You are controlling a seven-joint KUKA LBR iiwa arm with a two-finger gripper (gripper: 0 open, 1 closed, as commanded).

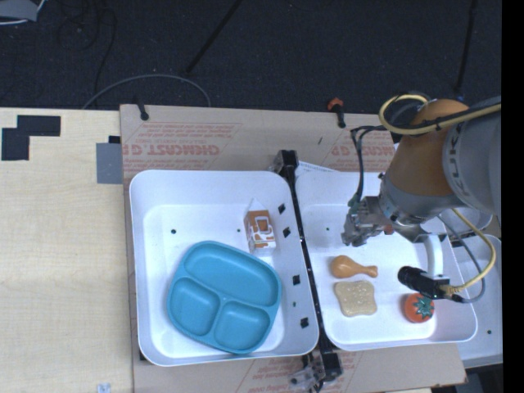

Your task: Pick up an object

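In the right bin (327, 219) lie an orange chicken drumstick (353, 266), a tan slice of toast (356, 298) and a red tomato (418, 309). My gripper (354, 233) hangs just above and slightly left of the drumstick, over the bin's upper part. Nothing shows between its fingers. A small orange-and-white carton (260, 230) stands in the left bin, next to a blue divided plate (223, 296).
The left bin (155, 219) and the right bin meet at a black divider bar (296, 244). The arm's orange band (426, 150) and yellow cables loom over the right bin's far right side. Cardboard lies under both bins.
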